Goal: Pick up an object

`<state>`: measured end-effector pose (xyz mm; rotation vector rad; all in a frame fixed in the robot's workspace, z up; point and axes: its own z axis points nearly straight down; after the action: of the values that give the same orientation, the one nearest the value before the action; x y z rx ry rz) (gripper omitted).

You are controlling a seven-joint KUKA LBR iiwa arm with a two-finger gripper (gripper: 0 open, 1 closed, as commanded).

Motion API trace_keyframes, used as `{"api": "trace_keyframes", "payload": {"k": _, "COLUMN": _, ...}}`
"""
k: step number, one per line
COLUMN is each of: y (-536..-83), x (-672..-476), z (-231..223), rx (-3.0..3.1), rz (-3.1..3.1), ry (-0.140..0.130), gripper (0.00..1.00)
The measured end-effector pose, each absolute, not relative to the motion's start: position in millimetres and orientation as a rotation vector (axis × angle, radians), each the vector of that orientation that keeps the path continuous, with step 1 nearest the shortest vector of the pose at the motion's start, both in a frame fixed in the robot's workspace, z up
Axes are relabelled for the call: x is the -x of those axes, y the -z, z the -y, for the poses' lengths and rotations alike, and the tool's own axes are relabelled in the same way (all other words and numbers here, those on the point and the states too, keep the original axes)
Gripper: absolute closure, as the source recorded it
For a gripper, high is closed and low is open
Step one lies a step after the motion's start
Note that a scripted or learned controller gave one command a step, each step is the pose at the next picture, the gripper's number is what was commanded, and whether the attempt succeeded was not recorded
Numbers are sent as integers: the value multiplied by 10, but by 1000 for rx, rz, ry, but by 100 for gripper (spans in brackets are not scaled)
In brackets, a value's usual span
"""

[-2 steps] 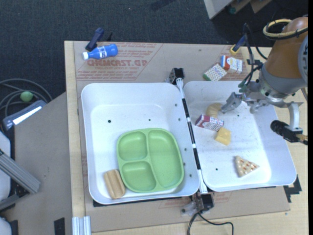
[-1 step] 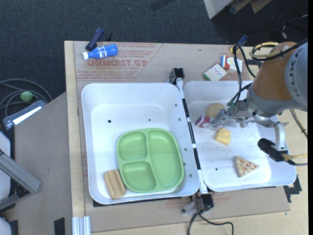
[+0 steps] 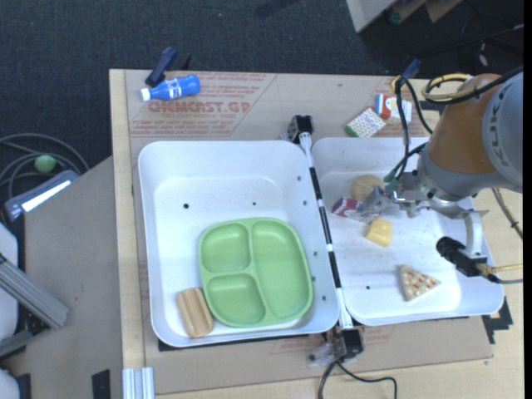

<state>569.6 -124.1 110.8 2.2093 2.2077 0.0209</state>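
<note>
1. In the camera view, your gripper (image 3: pixel 384 199) is low in the right bin (image 3: pixel 432 306), near its left wall, and you cannot tell whether the jaws are open or closed.
2. A yellow cheese wedge (image 3: pixel 379 232) lies just below the gripper, a round tan piece (image 3: pixel 364 187) just above it, and a pizza slice (image 3: pixel 416 282) nearer the front.
3. In the left bin (image 3: pixel 166 223), a green divided plate (image 3: pixel 253 270) sits beside a tan bread piece (image 3: pixel 194 312).
</note>
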Motion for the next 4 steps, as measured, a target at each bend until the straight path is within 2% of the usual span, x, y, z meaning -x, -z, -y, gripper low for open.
{"api": "trace_keyframes", "payload": {"k": 2, "y": -1095, "x": -5679, "z": 1223, "rx": -2208, "rz": -2205, "ry": -23, "gripper": 0}}
{"api": "trace_keyframes", "payload": {"k": 3, "y": -841, "x": -5398, "z": 1050, "rx": -2223, "rz": -2222, "ry": 1, "gripper": 0}}
{"api": "trace_keyframes", "payload": {"k": 4, "y": -944, "x": -5403, "z": 1051, "rx": -2223, "rz": -2220, "ry": -1, "gripper": 100}}
